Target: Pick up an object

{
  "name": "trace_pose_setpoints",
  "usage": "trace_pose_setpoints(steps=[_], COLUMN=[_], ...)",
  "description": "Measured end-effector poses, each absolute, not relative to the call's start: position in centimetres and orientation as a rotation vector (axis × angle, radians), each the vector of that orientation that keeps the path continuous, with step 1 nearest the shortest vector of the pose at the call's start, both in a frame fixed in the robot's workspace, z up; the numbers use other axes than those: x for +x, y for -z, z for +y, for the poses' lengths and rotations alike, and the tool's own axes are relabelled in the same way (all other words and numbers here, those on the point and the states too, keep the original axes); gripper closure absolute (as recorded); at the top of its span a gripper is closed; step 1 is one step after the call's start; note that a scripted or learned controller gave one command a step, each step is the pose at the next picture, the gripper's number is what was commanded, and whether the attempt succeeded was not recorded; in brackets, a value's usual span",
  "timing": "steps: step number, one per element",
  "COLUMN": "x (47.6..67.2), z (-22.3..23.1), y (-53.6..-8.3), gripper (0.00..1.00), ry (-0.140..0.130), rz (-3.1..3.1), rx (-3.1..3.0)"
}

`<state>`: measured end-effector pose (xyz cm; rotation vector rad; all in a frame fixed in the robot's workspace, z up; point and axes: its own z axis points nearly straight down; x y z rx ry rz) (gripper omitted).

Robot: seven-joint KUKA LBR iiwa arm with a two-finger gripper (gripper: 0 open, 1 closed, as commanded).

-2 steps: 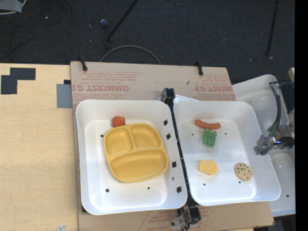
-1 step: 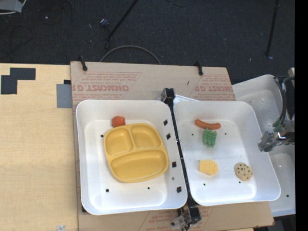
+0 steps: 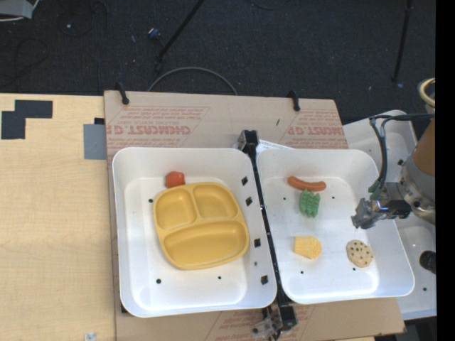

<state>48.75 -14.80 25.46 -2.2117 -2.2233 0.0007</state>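
The right bin [image 3: 334, 290] holds a sausage [image 3: 307, 185], a green broccoli piece [image 3: 309, 204], a yellow cheese wedge [image 3: 308, 247] and a cookie [image 3: 360, 253]. My gripper [image 3: 364, 217] hangs over the right side of this bin, just above and slightly left of the cookie and well right of the broccoli. Nothing shows between its tips. In the left bin [image 3: 135, 261] lies a yellow divided plate [image 3: 201, 225] with a small red-orange item [image 3: 175, 180] at its upper left corner.
A black divider bar [image 3: 259, 219] runs between the two bins. Cardboard [image 3: 213, 123] lies under both bins. The arm's wrist and cables [image 3: 405, 183] enter from the right, over the right bin's rim.
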Motion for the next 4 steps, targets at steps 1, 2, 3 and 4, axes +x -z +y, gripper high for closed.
trace_pose_setpoints(steps=[1,2,3,4], x=[49.2,48.8,48.7,48.8], z=[-9.3,-4.4,1.8,6.6], y=[-26.0,-24.9,-24.3,-24.7], gripper=[1.0,1.0,1.0,1.0], ry=[0.0,-0.003,-0.003,-0.003], rz=[-2.224,-2.222,-2.224,-2.224], rx=[-2.212,-2.213,-2.211,-2.213])
